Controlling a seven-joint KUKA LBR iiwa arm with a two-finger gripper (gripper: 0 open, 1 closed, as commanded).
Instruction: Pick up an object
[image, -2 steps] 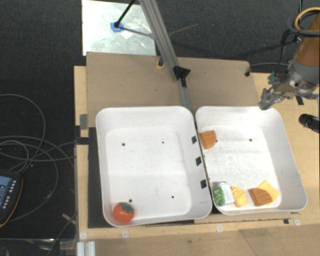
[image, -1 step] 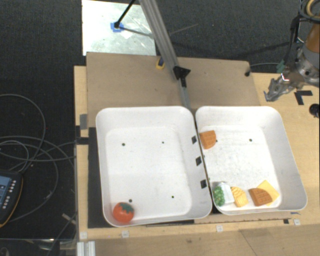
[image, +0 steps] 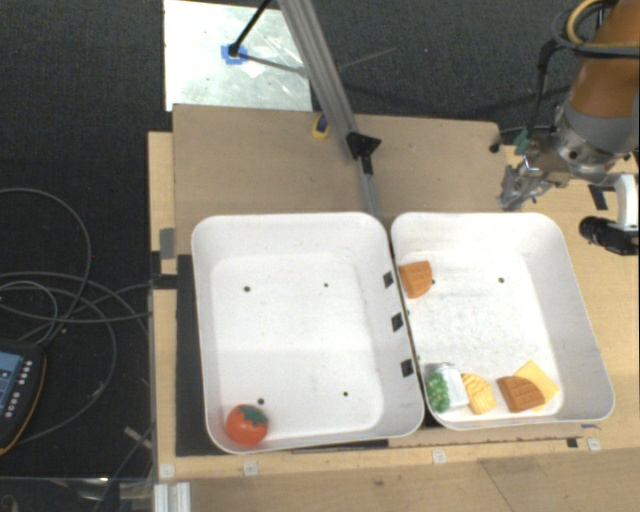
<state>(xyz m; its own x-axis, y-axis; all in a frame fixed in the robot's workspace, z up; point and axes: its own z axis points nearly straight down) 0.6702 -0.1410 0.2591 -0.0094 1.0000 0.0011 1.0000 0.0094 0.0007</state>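
Claw (image: 516, 187) above right bin's (image: 575, 260) far rim

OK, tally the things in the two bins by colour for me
Red: 1, the tomato in the left bin.
Orange or yellow: 4, pieces in the right bin.
Green and white: 1, item.
Total: 6.

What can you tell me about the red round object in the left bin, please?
The red tomato looks like a small toy, round and glossy, orange-red, with a small dark green stem patch on top. It appears whole and sits upright. It lies in the near left corner of the left bin, close against the bin's curved wall; whether it touches the wall is hard to tell. Nothing else lies near it, and the gripper is far away, above the far edge of the right bin.
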